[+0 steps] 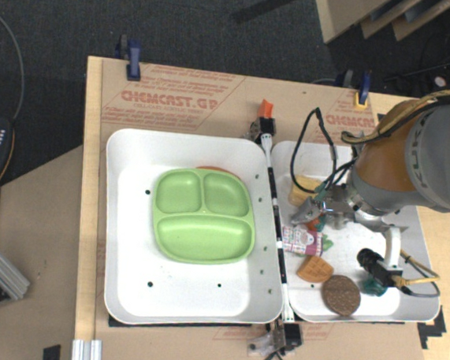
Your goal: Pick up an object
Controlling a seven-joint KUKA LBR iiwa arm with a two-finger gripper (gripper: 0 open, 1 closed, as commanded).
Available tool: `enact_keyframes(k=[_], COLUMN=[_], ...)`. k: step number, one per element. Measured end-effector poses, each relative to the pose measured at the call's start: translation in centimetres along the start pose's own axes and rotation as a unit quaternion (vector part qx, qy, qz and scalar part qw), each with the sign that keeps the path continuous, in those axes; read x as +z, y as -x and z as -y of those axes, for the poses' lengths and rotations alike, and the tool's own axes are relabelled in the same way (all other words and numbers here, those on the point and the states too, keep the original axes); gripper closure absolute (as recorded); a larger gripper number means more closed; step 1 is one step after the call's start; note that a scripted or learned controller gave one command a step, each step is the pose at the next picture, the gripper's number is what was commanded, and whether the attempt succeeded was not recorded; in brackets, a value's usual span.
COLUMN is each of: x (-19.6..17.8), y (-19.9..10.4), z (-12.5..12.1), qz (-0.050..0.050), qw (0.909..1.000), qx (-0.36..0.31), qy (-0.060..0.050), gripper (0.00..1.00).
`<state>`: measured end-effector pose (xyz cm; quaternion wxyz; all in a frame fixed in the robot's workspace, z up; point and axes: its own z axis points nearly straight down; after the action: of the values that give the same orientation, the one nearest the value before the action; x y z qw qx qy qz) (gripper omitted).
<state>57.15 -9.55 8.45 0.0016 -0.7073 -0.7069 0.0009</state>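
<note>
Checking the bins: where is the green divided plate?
The green divided plate lies in the left bin, near its middle, left of the divider between bins.

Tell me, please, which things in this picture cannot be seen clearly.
- Gripper, camera view: the wrist and cables cover it, so its state cannot be told.
- Orange thing: the green plate hides all but a sliver at the plate's far rim.
- Right bin: the arm covers its far right part.
- Pink packet: print too small to read.

One fixed camera looks down at a slant, seemingly moderately near, over both bins point(121, 276).
</note>
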Motion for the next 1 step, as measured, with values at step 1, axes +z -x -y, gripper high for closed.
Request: enact_keyframes(k=[1], x=[0.04], y=[2.94], z=[7.35], qz=[0.000], qw=[1.0000], qx=[0.003], qy=[-0.001], gripper=[0.00])
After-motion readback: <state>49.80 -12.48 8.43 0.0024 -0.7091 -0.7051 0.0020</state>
